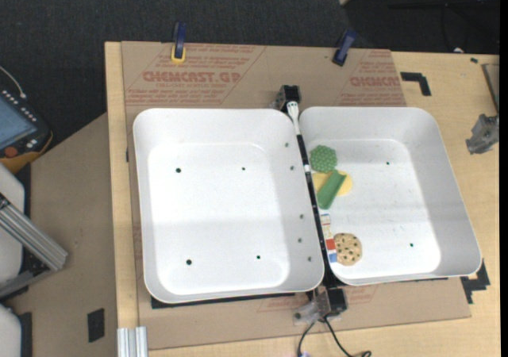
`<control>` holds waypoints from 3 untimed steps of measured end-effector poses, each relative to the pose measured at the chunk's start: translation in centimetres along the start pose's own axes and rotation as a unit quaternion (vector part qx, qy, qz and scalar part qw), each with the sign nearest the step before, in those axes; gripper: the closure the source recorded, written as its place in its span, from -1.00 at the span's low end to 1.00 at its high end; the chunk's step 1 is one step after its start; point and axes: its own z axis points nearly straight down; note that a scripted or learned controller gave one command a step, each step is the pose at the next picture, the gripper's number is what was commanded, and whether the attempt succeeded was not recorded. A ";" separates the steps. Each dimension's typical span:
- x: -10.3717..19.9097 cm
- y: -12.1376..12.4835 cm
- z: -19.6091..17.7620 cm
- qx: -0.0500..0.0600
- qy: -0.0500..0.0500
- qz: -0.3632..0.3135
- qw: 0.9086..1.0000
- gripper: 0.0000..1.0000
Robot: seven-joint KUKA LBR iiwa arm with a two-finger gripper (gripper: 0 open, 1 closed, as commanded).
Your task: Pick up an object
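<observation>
Cardboard-topped bench, two white bins. The right bin (pixel 444 189) has a green disc (pixel 323 159), yellow-green piece (pixel 332 186) and cookie (pixel 347 248) along its left wall. The gripper (pixel 482 134) waits well apart at the right; open or closed, I cannot tell. Picking looks unstarted: it must next reach over one item

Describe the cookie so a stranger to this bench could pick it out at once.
Start at the right-hand white bin and follow its left wall toward the near corner. There lies the cookie, a round tan disc with dark specks. Its neighbours further up the wall are a green round piece and a yellow-and-green piece; it alone is brown.
</observation>
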 end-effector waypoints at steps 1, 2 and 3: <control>-0.2 -4.5 -1.7 -0.003 -0.001 0.003 1.000 1.00; -0.2 -5.9 -4.8 -0.007 -0.003 0.002 1.000 1.00; -0.2 -5.8 -7.0 -0.007 -0.003 0.001 1.000 1.00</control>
